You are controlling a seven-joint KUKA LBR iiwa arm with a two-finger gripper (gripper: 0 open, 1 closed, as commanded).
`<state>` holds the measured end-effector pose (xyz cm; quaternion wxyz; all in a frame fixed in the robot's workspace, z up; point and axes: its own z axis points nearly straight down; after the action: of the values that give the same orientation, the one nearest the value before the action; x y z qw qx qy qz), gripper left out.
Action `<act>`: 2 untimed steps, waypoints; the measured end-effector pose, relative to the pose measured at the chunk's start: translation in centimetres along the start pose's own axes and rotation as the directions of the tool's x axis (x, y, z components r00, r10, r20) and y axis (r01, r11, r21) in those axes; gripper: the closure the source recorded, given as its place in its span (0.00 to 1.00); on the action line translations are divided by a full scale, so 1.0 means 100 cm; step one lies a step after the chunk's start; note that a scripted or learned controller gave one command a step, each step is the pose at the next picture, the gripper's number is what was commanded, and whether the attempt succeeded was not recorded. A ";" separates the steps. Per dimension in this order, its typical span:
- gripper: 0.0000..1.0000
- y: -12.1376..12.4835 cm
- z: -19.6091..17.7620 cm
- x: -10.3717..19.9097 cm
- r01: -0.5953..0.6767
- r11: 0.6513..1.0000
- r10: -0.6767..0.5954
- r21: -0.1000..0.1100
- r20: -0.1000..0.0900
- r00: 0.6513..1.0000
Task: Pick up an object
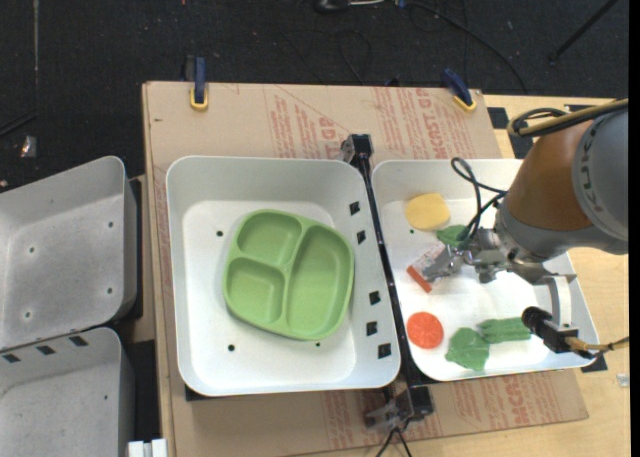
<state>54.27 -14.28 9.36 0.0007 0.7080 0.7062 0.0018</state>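
**My gripper low over the right bin, among toy food pieces**

The task names no particular object, so the nearest pieces matter most. A small grey and red object lies in the middle of the right bin, directly at the tip of my gripper, on its left side. Its long axis runs at a slant, from upper right down to lower left, ending in a red edge. I cannot tell whether it sits between my fingers or just beside them, and I cannot tell whether the gripper is parted or closed.

Other candidates lie around it. A yellow piece rests toward the far end of the bin, just beyond the gripper. An orange-red disc lies nearer the front, below the gripper. A green leafy piece stretches along the front of the bin, its long axis running left to right.

My arm reaches in from the right, its orange band above the wrist, the wrist bent down and leftward into the bin.

The left bin holds a green divided plate, well apart from the gripper. Both bins rest on a cardboard-covered tabletop.
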 end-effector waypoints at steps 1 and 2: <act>1.00 0.003 -0.015 0.001 0.001 1.000 -0.001 -0.008 -0.001 1.000; 1.00 -0.003 -0.060 0.005 0.004 1.000 -0.004 0.001 0.002 1.000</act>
<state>53.94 -13.81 15.40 0.0010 0.7065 0.7077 0.0005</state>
